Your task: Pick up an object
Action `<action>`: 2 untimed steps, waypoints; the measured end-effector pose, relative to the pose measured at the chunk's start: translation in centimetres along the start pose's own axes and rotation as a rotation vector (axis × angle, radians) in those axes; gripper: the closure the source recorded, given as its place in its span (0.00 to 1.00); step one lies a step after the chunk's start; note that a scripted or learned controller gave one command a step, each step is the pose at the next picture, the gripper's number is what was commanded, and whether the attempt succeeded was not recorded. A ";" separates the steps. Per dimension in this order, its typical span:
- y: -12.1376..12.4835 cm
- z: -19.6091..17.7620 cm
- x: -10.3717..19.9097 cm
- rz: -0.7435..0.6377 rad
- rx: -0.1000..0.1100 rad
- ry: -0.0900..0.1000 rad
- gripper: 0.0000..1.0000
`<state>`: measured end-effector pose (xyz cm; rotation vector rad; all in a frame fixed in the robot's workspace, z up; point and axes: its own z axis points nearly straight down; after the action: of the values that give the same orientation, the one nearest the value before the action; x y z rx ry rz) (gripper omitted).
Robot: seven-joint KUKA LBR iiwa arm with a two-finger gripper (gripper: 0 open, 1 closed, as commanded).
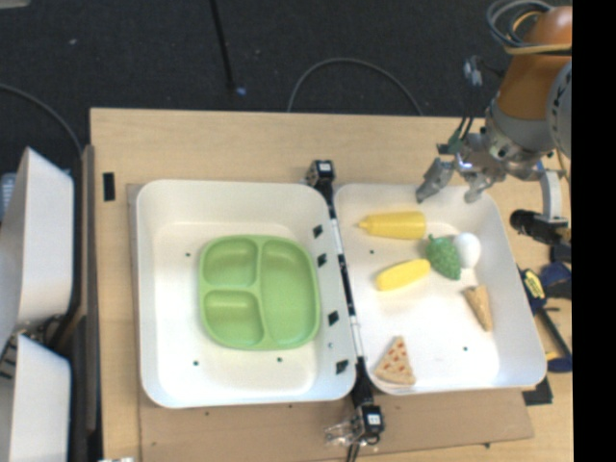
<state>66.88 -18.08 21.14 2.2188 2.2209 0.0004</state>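
Yellow plastic toy food is lying in the right bin (pixel 515 359), a mustard bottle (pixel 393 224) nearest the gripper (pixel 449 187), which is hovering above the bin's far edge with jaws spread wide and holding nothing, needing to descend straddling the bottle.

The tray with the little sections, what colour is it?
Light green tray, seen in the camera view.

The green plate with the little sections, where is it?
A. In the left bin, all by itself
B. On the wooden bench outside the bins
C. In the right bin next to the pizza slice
A: the green plate lies alone in the left bin, while the pizza slice and the other toys lie in the right bin.
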 end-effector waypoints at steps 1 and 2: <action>-0.5 5.7 -1.0 0.003 0.005 0.000 0.00; 0.1 8.4 -1.1 0.000 -0.017 -0.003 0.00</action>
<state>66.98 -19.17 12.71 2.2085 2.2111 0.0167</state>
